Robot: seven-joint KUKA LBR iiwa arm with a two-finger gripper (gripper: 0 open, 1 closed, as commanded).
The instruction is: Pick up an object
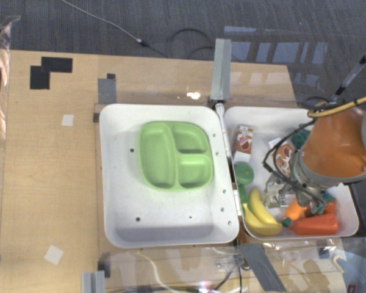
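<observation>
The camera view showed the left bin (119,224) holding a green divided tray (174,156) near its middle. The right bin (256,116) held a small carton (243,139) near its far left corner, a green lid (243,174), a banana (260,214) and an orange carrot (314,223) along its near edge. The gripper (285,194) hung low over the banana; whether its jaws were apart I could not tell.

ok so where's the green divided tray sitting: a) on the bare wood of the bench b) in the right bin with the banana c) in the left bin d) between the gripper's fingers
c: the green divided tray lies flat in the left bin, while the banana lies in the right bin, where the arm reaches in.
</observation>
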